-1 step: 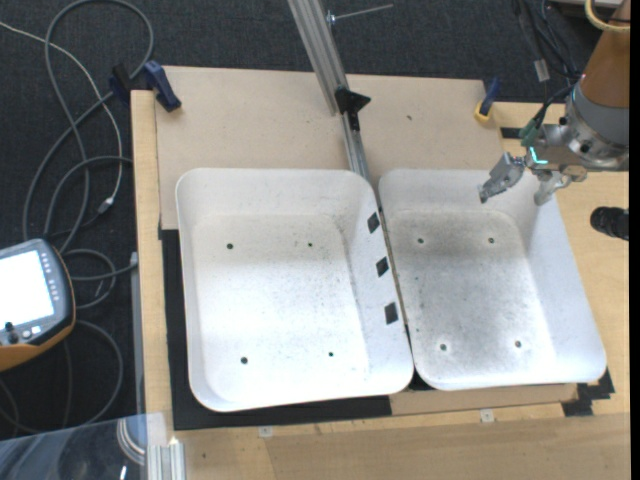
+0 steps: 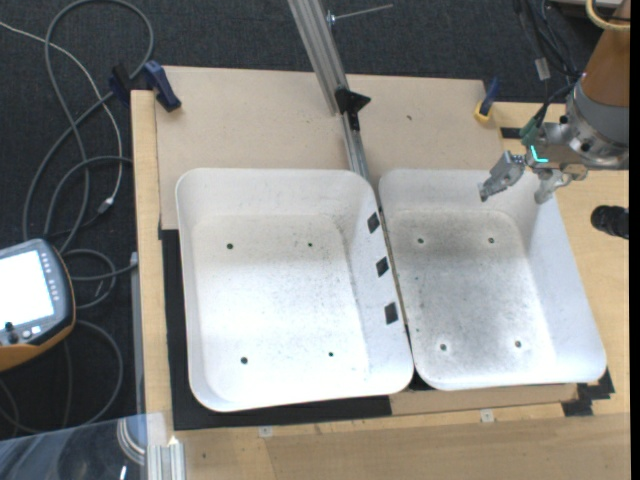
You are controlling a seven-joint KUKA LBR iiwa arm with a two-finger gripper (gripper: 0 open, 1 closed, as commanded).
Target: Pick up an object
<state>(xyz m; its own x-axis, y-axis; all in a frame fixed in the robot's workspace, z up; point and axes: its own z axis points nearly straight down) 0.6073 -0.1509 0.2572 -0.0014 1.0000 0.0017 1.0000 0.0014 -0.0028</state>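
Two white bins (image 2: pixel 290 193) side by side, gripper (image 2: pixel 522 184) at two o'clock over right bin's rim, fingers spread, holding nothing

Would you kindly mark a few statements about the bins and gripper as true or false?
1. The gripper is over the right bin's far edge. True.
2. The gripper holds a red block. False: nothing is between its fingers.
3. The left bin touches the gripper. False: the gripper is by the right bin.
4. Two bins sit side by side. True.
5. A blue clamp is at the board's far left corner. True.
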